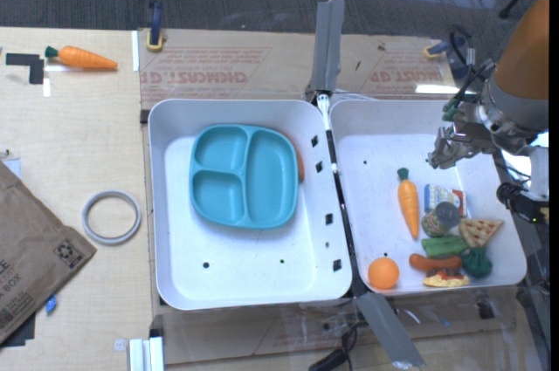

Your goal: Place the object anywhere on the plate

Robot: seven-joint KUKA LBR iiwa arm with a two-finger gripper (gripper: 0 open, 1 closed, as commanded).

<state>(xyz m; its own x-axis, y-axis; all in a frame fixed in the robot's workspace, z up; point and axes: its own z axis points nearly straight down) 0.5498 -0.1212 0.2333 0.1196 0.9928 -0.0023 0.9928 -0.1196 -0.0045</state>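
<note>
Blue divided plate [244, 175] sitting in the left bin [170, 212], up toward its far edge, three compartments, nothing on it. Right bin [367, 142] holding all the toy food, piled into the near right corner: carrot [408, 202] lying roughly lengthwise, green top pointing to the far edge; orange ball [383, 272] near the front edge; little packet [444, 205] just right of the carrot, waffle-looking wedge [479, 230] beside that, green pepper-ish thing [444, 245], red sausage [433, 262] and dark green broccoli [477, 262] along the front. Gripper [444, 151] hovering over the right bin's far right part, above and apart from the pile, not holding anything visible. Can't tell if open or closed, too dark and small. Outside the bins: second carrot [80, 58] at the bench's far left corner, tape ring [111, 215] left of the left bin, cardboard box [31, 260] at the near left edge.
</note>
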